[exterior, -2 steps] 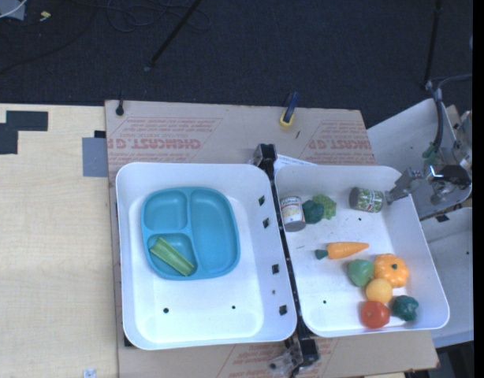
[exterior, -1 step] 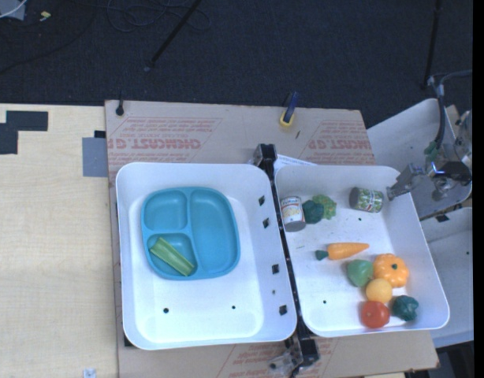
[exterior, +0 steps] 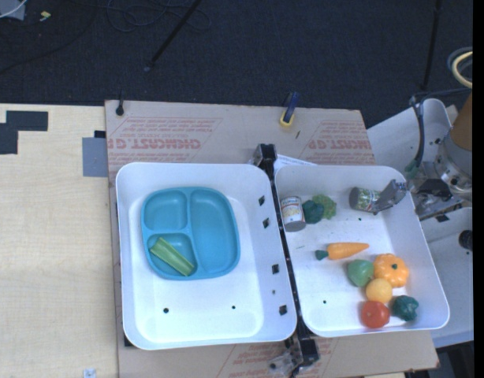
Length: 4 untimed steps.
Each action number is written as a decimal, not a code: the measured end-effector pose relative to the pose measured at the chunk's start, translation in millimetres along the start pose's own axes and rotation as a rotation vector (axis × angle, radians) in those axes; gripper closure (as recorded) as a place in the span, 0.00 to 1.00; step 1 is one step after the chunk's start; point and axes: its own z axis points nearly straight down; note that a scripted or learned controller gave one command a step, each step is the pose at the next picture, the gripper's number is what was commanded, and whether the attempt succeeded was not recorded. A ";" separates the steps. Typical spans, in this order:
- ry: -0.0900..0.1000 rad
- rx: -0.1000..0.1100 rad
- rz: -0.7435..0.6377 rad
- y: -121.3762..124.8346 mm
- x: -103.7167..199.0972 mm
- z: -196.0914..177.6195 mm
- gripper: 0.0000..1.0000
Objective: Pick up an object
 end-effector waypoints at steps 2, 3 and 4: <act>-0.001 -0.002 -0.002 1.1 1.6 111.4 0.00; 0.000 -0.002 -0.003 1.2 4.0 141.2 0.00; 0.000 -0.003 -0.001 1.6 3.2 129.3 1.00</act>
